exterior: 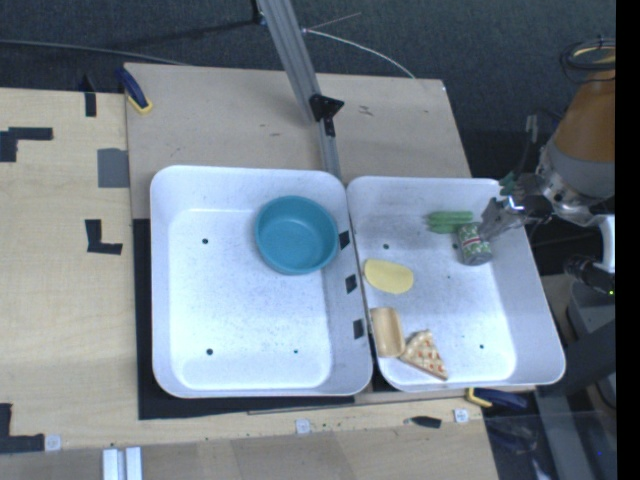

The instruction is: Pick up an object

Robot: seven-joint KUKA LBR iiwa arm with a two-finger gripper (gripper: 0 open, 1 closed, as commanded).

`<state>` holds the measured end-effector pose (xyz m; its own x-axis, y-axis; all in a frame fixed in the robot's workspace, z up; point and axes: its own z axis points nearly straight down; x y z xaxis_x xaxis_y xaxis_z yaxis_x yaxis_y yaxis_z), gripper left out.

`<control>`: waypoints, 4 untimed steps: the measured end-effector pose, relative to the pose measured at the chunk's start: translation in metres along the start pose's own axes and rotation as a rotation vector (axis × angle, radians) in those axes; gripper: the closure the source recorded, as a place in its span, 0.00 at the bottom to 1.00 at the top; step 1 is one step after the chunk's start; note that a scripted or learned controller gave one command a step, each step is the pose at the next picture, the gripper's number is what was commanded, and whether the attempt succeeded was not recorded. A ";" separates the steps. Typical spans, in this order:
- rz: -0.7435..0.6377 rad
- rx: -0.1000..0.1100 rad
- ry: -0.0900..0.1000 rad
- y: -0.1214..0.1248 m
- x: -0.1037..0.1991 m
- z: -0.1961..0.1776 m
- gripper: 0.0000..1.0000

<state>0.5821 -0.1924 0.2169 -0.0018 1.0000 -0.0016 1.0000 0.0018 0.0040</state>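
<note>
Camera view, arm: the grey KUKA arm reaches in from the right, and its gripper (487, 230) sits low over the right bin (520, 313).
Camera view, end effector: whether it is apart, together or clamped on anything cannot be told; the tip merges with a small grey-green object (474, 247).
Camera view, candidates: a green item (449, 220) lies just beside that object; a yellow piece (388, 276), a tan block (386, 330) and a pizza-like slice (424, 354) lie nearer the bin's left and front.
Camera view, left bin (190, 348): holds a blue bowl (295, 233).
Progress: judged from this, the reach is made, but no lift is evident; grasping and raising remain.
Writing: none readable anywhere.
</note>
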 end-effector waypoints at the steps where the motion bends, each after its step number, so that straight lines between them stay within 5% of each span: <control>1: -0.002 0.007 0.002 -0.020 0.046 0.000 1.00; 4: -0.005 0.008 0.003 -0.053 0.208 0.020 1.00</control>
<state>0.5293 0.0154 0.1965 -0.0069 1.0000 0.0017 1.0000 0.0069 -0.0042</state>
